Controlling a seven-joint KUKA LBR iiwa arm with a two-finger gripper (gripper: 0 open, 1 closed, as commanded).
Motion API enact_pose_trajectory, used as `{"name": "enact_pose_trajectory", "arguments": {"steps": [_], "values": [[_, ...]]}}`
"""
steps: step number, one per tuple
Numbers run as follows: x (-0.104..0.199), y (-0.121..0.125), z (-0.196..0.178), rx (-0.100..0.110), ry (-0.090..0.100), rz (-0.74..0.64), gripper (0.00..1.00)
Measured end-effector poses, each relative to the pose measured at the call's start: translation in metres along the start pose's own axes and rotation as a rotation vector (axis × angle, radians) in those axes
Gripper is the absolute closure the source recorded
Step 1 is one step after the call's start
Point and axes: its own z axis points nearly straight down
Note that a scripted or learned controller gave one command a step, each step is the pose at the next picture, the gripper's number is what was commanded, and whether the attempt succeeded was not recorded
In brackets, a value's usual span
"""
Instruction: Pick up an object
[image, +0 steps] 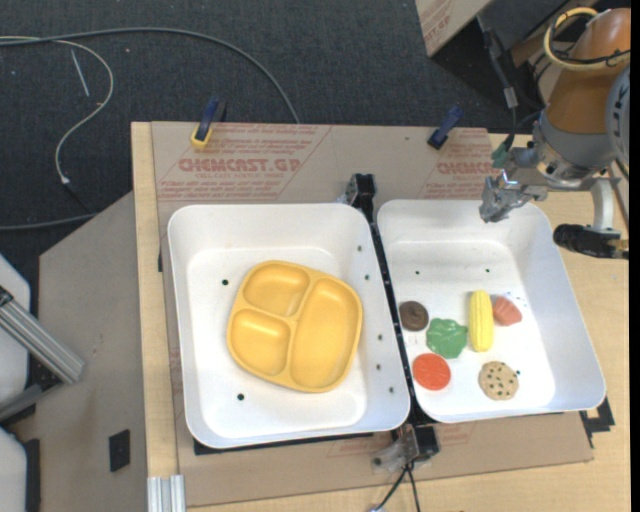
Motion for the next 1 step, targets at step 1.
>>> {"name": "enact_pose_trajectory", "arguments": {"steps": [1], "values": [[-0.0022, -0.0021, -0.0647, -0.003, -0.001, 0.000, 1.00]]}}
